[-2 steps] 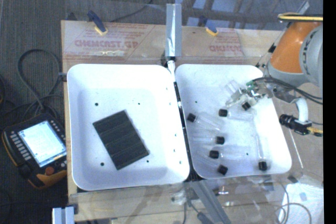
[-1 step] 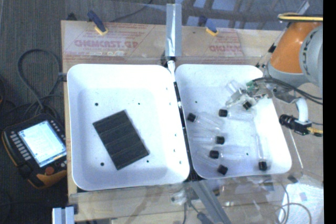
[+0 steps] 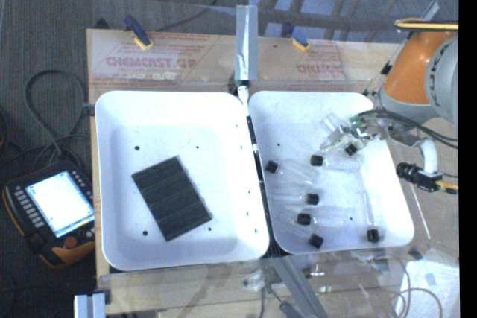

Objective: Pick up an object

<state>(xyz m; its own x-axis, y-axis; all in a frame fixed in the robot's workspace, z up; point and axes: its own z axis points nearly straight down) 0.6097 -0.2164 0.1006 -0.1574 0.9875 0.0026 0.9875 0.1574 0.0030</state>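
Two white bins side by side on a wooden counter [image 3: 186,59], seen from above.

In the left bin [image 3: 112,123], a dark ribbed slab [image 3: 171,197], lying flat and askew. In the right bin [image 3: 387,190], clear vials [image 3: 311,199] with black caps, scattered and mostly apart. At the right bin's upper right, gripper [image 3: 350,132] low among vials [image 3: 333,123]; spread or pinching, cannot tell. Left of the counter, a pendant [image 3: 52,208] with lit screen.

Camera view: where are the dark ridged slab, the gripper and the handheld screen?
Slab [image 3: 171,197], camera view, centre of its ridged top.
Gripper [image 3: 349,133], camera view, between its fingertips.
Screen [image 3: 57,202], camera view, middle of its lit display.
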